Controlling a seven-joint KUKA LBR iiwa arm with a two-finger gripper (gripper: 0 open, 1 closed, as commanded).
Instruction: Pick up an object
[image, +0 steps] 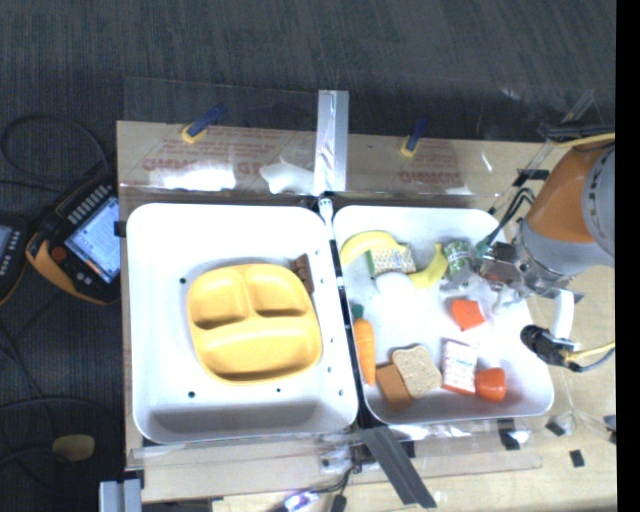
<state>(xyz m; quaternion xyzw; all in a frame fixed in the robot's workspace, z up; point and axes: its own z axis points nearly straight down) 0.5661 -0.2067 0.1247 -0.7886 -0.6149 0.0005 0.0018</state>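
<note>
Arm (575, 215) comes in from the right, over the right bin's (420, 212) far right corner. Pincer (497, 266) sits low at the bin's right side, just above an orange block (467, 313). Can't tell if it's spread or closed, too blurred; nothing seen between its tips.

Right bin contents: banana (368, 243) at the back left w/ a small checked packet (391, 261) on it, a greenish can (456, 256) next to the pincer, a white ball-like item (394, 286) below the packet. Carrot (364, 350) lies along the left wall. Bread slice (415, 369) near the front, a brown piece (390, 385) touching its left side. A pink-white carton (459, 366) right of the bread, a red block (490, 384) just beside it at the front right.

Left bin (150, 330) holds a yellow tray (254, 320), three compartments, roughly centred; a small brown item (303, 270) near its back right corner.

Both bins on the table (135, 150). A handheld pendant (85, 245) lies on the floor to the left.
</note>
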